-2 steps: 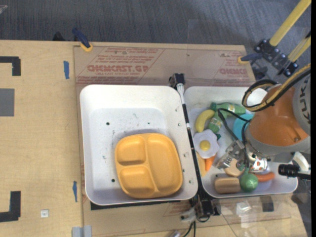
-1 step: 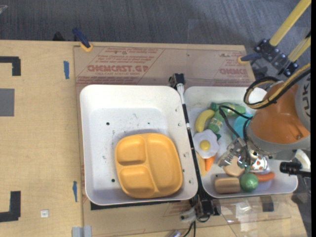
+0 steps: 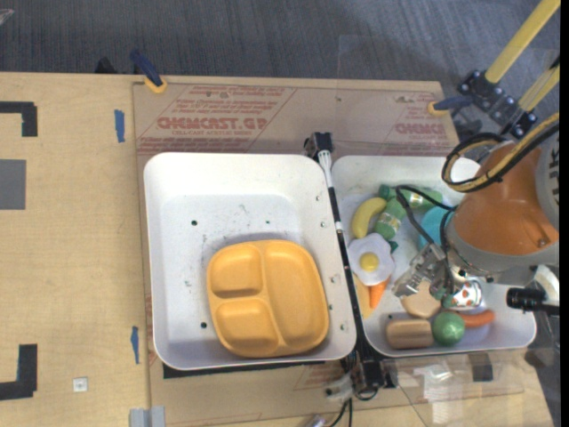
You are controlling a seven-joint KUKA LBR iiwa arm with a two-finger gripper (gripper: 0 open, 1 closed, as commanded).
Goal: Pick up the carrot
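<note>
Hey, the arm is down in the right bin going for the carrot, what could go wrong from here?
The carrot lies wedged between the fried egg toy and the bin's left wall, so the gripper might catch the egg instead. The toys are packed tight: the banana or green ball could get knocked around.

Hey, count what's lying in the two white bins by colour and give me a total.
Yellow: 2, divided plate, banana
White: 1, fried egg
Orange: 1, carrot
Green: 1, lime
Brown: 1, bread roll
Total: 6; the arm hides others.
</note>
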